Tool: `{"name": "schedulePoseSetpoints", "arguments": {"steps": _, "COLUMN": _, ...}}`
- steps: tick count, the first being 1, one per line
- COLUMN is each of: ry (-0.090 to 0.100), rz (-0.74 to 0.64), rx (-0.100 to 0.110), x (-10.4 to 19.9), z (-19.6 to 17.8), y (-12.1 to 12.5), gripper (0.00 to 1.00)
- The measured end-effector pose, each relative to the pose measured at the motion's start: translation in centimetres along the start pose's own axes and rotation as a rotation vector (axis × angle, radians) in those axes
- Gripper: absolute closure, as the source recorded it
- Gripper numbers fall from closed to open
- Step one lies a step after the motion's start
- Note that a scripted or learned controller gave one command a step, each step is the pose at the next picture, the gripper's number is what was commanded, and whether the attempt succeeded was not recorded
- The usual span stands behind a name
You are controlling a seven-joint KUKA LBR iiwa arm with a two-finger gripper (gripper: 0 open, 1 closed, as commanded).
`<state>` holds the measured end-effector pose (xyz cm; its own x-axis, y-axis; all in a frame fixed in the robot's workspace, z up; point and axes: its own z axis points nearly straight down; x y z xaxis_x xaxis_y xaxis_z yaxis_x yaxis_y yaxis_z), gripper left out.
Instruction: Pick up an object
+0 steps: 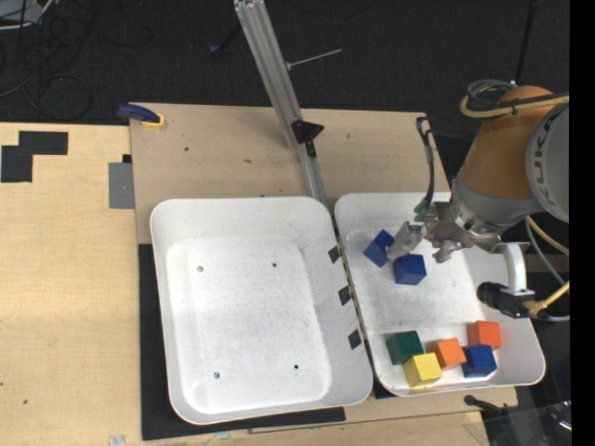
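Gripper (416, 242) low in the right bin (526, 372), between two blue cubes: one blue cube (410, 268) just below it toward the camera, the other blue cube (378, 248) just left. Can't tell its opening; neither cube visibly pinched. Nearer target: lower cube.

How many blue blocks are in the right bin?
3. One blue block lies near the bin's upper left, a second just right of it by the gripper, and a third sits in the cluster at the lower right. The arm may hide more.
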<state>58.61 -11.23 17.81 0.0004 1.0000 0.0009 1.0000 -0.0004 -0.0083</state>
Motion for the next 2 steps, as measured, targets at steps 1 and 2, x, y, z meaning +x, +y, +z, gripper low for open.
{"name": "schedulePoseSetpoints", "arguments": {"steps": 1, "ry": 0.000, "rz": 0.000, "rx": -0.001, "x": -0.2, "z": 4.5, "y": -0.5, "gripper": 0.00}}
{"name": "schedulePoseSetpoints", "arguments": {"steps": 2, "ry": -0.002, "rz": 0.001, "rx": -0.008, "x": -0.2, "z": 8.7, "y": -0.3, "gripper": 0.00}}
